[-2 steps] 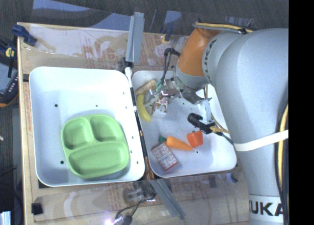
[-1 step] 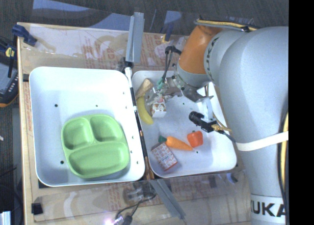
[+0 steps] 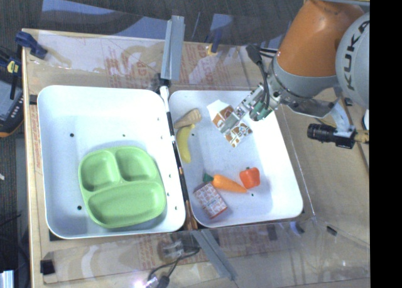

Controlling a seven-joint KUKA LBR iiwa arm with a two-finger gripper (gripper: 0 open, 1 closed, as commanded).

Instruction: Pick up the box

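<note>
The small white box with brown squares sits tilted right at the tip of the gripper, whose jaws pinch it, partly hiding its edge.

bins white | divided plate light green | banana yellow | carrot orange | pepper red-orange | box white with brown squares
</note>
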